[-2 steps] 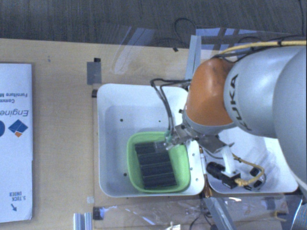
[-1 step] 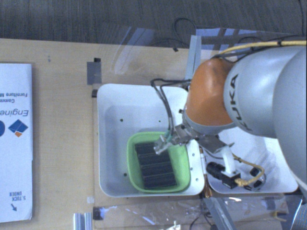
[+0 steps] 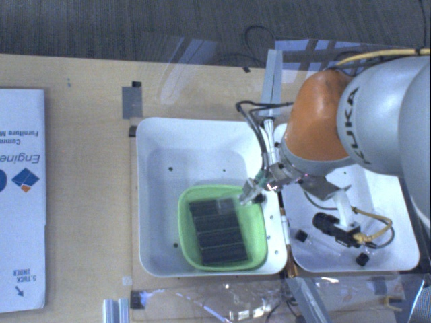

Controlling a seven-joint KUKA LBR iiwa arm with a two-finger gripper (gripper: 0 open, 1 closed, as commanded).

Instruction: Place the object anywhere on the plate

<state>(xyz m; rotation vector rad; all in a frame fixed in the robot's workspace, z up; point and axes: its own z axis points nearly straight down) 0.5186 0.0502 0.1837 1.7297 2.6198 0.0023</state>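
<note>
A green plate (image 3: 188,210) with rounded corners sits in the near right part of the left white bin (image 3: 158,180). A black ridged rectangular object (image 3: 217,231) lies flat on the plate, covering most of its middle. My gripper (image 3: 252,193) hangs over the plate's far right corner, just beyond the object's far right end. Nothing shows held in it. The grey arm with its orange band (image 3: 316,123) reaches in from the right, over the wall between the two bins.
The right white bin (image 3: 394,251) lies under the arm. A large printed white sheet (image 3: 23,200) covers the bench at far left. A small grey bracket (image 3: 133,101) stands behind the left bin. Clear plastic (image 3: 222,306) lies at the front edge.
</note>
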